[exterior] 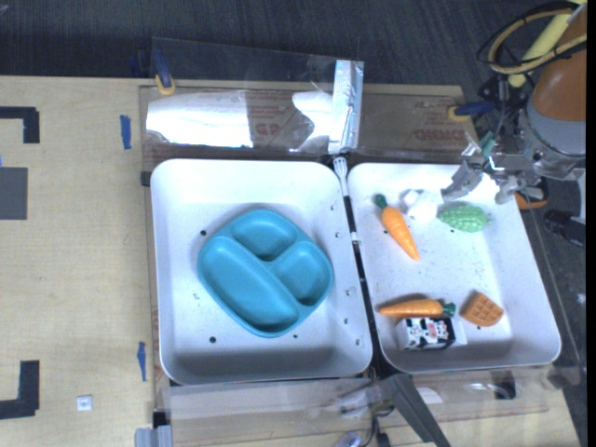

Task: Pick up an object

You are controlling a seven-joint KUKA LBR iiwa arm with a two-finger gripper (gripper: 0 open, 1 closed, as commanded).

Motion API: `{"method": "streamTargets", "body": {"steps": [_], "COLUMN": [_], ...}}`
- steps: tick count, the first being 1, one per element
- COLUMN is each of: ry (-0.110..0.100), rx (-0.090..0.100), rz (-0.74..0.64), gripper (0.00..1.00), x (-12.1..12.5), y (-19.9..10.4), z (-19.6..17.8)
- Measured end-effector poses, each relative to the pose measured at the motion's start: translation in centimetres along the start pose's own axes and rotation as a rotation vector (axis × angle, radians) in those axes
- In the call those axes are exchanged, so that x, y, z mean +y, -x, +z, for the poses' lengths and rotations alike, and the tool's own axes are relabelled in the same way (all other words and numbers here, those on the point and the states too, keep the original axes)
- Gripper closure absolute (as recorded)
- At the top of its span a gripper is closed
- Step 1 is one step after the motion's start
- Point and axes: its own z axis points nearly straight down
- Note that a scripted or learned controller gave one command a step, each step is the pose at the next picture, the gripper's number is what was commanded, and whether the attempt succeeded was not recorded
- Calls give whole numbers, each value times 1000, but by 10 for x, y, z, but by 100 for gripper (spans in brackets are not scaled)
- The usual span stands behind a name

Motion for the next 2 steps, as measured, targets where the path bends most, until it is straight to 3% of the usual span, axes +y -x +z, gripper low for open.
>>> {"method": "streamTargets", "body": {"steps": [1, 2], "ry": [18, 31], "rx": [-1, -2], "rz": [184, -67], "gripper": [0, 0], "x": [27, 33], "y": [-38, -52], "z": [113, 127]}}
